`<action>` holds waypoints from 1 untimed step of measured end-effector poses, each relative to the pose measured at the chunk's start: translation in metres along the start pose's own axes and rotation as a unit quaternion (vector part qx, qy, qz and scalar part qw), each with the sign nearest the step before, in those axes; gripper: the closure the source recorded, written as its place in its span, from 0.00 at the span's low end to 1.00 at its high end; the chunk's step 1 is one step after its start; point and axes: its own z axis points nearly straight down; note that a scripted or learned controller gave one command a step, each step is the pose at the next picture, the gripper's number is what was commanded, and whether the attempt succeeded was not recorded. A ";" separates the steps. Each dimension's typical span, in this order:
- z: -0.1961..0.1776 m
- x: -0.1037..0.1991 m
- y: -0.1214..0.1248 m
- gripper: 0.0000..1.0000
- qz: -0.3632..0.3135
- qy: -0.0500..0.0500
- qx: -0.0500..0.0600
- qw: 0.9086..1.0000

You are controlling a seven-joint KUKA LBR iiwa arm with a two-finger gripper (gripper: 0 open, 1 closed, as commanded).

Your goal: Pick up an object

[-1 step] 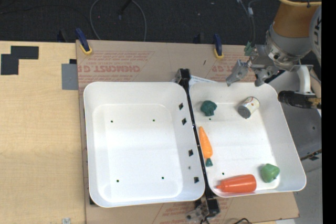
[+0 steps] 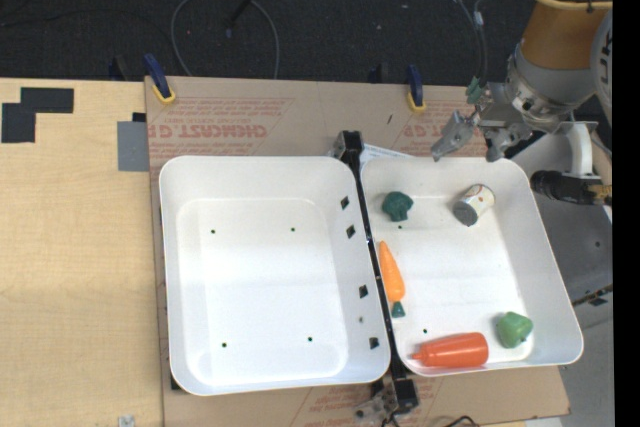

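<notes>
Objects for picking lie in the right bin (image 2: pixel 545 245), the white tray on the right half of the frame. The largest of them is a red-orange cylinder (image 2: pixel 452 350) lying on its side near the bin's lower edge. Next in size is an orange carrot (image 2: pixel 391 277), set lengthwise along the bin's left wall, with a small dark green bit at its lower tip. A grey and white cylinder (image 2: pixel 473 204) lies tilted in the upper right part of the bin. A dark green lump (image 2: pixel 398 205) rests in the upper left part, and a lighter green lump (image 2: pixel 515 328) sits in the lower right corner, just beside the red-orange cylinder.

The left bin (image 2: pixel 190 215) sits to the left, its wall against the right bin's.

The arm (image 2: pixel 570 15) enters at the upper right of the frame. Its end effector (image 2: pixel 478 132) hangs above the right bin's upper rim, apart from every object; nothing is seen between its fingers, and how far they are spread cannot be told. Both bins rest on a brown board (image 2: pixel 250 115) clamped to the bench (image 2: pixel 70 265).
</notes>
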 end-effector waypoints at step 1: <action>0.054 -0.009 0.003 0.00 0.000 0.000 0.002 1.000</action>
